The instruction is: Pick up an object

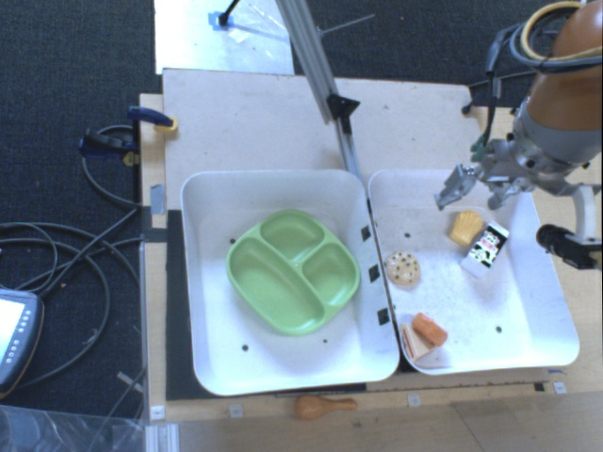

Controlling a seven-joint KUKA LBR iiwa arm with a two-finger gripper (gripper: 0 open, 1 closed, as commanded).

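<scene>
I'm hovering the hand over the right bin, its fingers spread open and gripping nothing. The yellow block is sitting just below it, touching the black-and-white carton, so I'm judging that crowding is complicating a clean grasp.

You're getting bright, even overhead light here, so the white bins nearly blow out and shadows stay faint. It's a bit soft all over, low-res, and the dark floor on the left looks grainy.
</scene>
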